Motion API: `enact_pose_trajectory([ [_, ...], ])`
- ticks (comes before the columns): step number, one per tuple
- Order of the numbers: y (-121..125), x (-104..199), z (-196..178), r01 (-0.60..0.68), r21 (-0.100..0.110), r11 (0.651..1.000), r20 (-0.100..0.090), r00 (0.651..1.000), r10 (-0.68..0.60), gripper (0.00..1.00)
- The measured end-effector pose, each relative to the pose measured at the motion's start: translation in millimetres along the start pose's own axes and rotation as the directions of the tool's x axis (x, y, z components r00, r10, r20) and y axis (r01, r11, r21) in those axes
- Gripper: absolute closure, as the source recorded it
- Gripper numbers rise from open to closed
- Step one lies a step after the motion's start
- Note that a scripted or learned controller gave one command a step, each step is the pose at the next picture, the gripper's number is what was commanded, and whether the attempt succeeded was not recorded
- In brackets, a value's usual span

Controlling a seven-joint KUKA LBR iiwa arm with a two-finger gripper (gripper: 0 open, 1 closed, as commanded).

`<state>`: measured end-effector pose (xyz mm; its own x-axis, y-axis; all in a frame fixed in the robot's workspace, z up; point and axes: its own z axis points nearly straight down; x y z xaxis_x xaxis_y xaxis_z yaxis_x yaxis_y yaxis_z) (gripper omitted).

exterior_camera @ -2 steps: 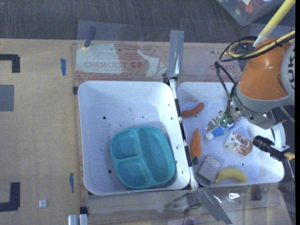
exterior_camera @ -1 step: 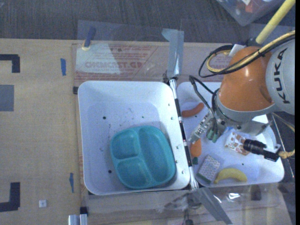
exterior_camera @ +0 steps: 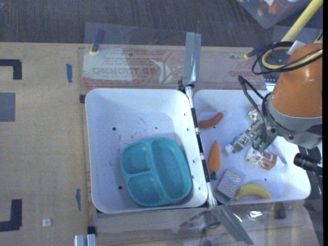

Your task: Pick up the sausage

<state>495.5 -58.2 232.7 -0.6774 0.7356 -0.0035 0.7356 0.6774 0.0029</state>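
1. The sausage (exterior_camera: 210,120), a reddish-orange curved link, is lying in the right bin (exterior_camera: 233,104) close to that bin's left wall and toward its far edge, with nothing touching it.
2. The hand (exterior_camera: 245,140) is hanging over the middle of the right bin, below the grey arm (exterior_camera: 294,118) with its orange band, which is reaching in from the right side.
3. Whether the hand is wide, narrow or gripping anything, I cannot tell; its tip is blurred and mixing with the clutter under it.
4. The hand is sitting to the right of the sausage and nearer the front edge, clearly apart from it.
5. An orange carrot (exterior_camera: 214,156) is lying along the left wall of the right bin, nearer the front than the sausage.
6. A small grey checked packet (exterior_camera: 228,184) is resting at the front left corner of the right bin, and a yellow banana (exterior_camera: 252,190) is lying just beside it along the front edge.
7. A white and orange printed packet (exterior_camera: 262,160) is lying just right of the hand, under the arm.
8. The left bin (exterior_camera: 102,137) is carrying a teal divided plate (exterior_camera: 156,171) with three compartments, sitting toward its front right corner.
9. Both bins are standing side by side on the tan surface (exterior_camera: 41,137), their inner walls touching.
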Motion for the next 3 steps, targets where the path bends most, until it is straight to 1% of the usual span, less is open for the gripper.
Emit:
enact_pose_trajectory([
  [1,43.8,17.7,34.2,0.261,0.001,0.965,-0.004,0.965,-0.261,1.00],
  [2,3.1,-21.9,48.0,0.078,0.002,0.997,-0.004,0.997,-0.078,1.00],
  [3,22.5,34.3,47.8,0.346,0.001,0.938,-0.004,0.938,-0.346,1.00],
])
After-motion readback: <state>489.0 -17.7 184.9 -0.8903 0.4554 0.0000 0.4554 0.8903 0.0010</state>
